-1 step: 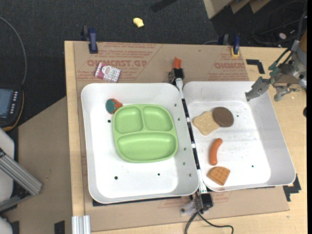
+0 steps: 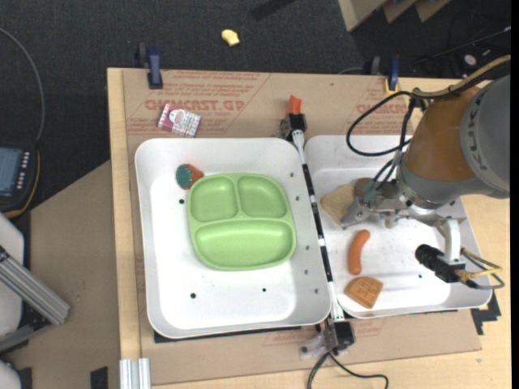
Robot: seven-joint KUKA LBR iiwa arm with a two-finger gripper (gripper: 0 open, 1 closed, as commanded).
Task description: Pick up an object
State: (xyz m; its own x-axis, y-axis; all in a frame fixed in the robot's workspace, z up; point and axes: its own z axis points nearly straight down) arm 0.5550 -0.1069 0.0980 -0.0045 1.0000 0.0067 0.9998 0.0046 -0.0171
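Note:
In the right bin (image 2: 422,298), my gripper (image 2: 369,211) hangs low over the upper left part, its tip right beside a tan bread-like piece (image 2: 334,203); I cannot tell whether they touch. An orange sausage (image 2: 358,251) lies just below the gripper, apart from it. A square brown waffle piece (image 2: 364,291) rests near the bin's front left corner. The arm's grey and orange wrist (image 2: 442,148) covers the bin's upper right part.
The left bin (image 2: 162,241) holds a green divided plate (image 2: 240,220) and a small red and teal object (image 2: 189,175) at the plate's upper left corner. A pink packet (image 2: 179,120) lies on the bench behind it. Black cables loop above the right bin.

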